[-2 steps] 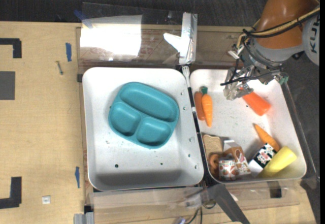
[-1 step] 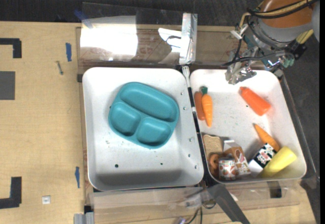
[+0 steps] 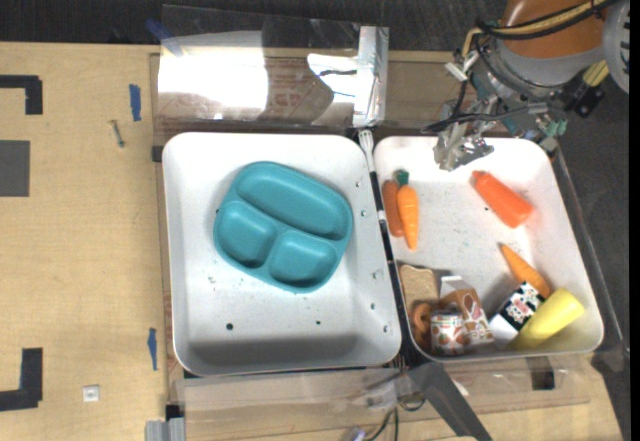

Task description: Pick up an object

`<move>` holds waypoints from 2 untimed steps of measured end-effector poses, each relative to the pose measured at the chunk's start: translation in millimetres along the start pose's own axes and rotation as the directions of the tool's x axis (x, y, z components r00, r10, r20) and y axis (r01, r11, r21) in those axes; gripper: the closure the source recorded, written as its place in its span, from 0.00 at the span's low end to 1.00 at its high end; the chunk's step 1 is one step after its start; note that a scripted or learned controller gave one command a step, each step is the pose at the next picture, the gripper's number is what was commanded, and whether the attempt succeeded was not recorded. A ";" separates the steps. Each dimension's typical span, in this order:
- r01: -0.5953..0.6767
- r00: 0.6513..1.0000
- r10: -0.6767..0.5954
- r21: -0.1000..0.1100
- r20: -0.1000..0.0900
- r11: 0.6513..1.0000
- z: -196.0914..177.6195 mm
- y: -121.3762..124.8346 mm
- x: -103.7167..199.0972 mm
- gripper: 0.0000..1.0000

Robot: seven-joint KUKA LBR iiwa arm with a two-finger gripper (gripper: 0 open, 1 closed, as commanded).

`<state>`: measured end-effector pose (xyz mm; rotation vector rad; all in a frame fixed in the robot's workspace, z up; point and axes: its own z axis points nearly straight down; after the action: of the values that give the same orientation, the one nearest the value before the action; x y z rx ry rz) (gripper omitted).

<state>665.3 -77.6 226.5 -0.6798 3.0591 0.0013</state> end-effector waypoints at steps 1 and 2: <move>-0.039 0.999 0.039 0.004 0.007 0.999 -50.4 27.3 -17.5 1.00; -0.041 0.999 0.041 0.001 0.003 0.999 -47.5 26.9 -16.4 0.00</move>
<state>668.4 -46.4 274.2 -0.6166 3.0697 0.0000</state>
